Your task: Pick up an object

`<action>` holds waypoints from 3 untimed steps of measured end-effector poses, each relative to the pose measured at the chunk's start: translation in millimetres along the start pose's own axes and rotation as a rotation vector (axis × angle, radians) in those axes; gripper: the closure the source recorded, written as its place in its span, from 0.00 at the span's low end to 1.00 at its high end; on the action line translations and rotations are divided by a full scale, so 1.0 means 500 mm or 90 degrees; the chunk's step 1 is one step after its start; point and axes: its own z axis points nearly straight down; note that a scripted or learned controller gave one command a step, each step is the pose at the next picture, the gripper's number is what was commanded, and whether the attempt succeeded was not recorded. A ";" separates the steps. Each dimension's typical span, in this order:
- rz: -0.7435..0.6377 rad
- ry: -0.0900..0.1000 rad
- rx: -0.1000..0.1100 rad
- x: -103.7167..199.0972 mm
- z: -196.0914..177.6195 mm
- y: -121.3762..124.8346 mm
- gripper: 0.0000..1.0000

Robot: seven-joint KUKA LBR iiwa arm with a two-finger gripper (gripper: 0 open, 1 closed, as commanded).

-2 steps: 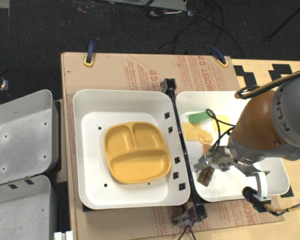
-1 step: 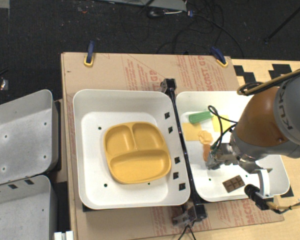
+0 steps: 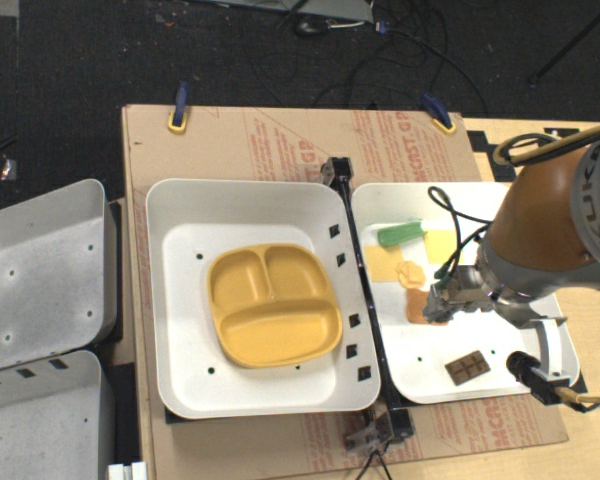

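In the right bin (image 3: 540, 383), a brown chocolate piece (image 3: 467, 368) lies near the front edge. Farther back, the gripper (image 3: 439, 304) is down over an orange piece (image 3: 417, 305); I cannot tell its jaw spread. Beyond lie yellow pieces (image 3: 383, 264) and a green piece (image 3: 400, 234). The left bin (image 3: 170, 268) carries a yellow divided plate (image 3: 274, 304).

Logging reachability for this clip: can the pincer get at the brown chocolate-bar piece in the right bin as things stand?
Probably yes. The chocolate-bar piece lies alone on bare floor of the right bin, and the pincer hangs nearby with nothing between them.
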 end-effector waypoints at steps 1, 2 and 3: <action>0.000 0.000 0.000 0.000 -0.106 0.004 1.00; -0.004 0.002 0.003 0.113 -0.092 0.015 1.00; -0.004 0.001 0.003 0.238 -0.115 0.030 1.00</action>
